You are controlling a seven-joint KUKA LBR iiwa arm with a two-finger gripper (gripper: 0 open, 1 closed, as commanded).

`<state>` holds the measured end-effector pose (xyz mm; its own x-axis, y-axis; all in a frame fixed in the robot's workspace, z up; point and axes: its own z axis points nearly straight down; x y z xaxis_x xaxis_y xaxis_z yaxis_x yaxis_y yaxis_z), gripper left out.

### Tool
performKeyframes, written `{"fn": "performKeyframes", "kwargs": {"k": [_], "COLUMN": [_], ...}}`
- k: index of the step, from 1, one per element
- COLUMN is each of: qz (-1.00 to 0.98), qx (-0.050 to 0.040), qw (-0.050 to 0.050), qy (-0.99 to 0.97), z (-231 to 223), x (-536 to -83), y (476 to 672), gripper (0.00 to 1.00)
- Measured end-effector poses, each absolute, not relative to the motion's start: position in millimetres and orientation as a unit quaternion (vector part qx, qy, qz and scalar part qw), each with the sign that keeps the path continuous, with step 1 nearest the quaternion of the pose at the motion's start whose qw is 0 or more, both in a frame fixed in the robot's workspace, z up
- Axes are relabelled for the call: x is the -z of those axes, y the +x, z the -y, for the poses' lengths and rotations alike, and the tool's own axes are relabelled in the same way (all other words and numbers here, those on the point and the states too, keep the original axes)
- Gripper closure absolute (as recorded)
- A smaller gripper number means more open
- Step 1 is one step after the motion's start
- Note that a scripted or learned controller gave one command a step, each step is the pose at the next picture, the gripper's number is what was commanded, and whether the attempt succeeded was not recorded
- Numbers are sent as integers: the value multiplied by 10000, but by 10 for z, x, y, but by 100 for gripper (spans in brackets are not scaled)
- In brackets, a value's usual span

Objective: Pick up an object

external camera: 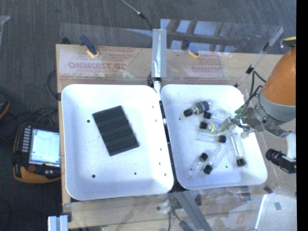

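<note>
Several small clear vials with black caps lie scattered in the right bin (183,177): one with a dark body (198,108) near the back, one (238,153) near the right wall, and a pair (206,162) toward the front. A flat black ribbed slab (115,130) rests at an angle in the left bin (77,177). My gripper (237,122) hangs low over the right side of the right bin, its tip pointing left toward a yellowish vial (217,127) in the middle of the cluster. The orange band (286,78) sits above it.
A raised rim (164,134) divides the two bins. A taped metal strip (158,54) and two clamps (89,46) sit on the board behind them. A teach pendant (36,150) lies on the floor to the left.
</note>
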<state>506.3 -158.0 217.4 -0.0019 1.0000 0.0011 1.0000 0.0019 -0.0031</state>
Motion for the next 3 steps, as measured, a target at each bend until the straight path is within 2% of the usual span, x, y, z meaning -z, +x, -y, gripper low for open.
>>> {"fn": "performKeyframes", "kwargs": {"k": [1,2,3], "qz": [7321,7554,7544], "qx": [-6,67,31], "qw": [18,-23,-50], "qy": [-6812,-6553,-6564], "z": [1754,2147,2190], "x": [-1048,-920,-993], "y": [5332,5995,5976], "gripper": [0,0,100]}}
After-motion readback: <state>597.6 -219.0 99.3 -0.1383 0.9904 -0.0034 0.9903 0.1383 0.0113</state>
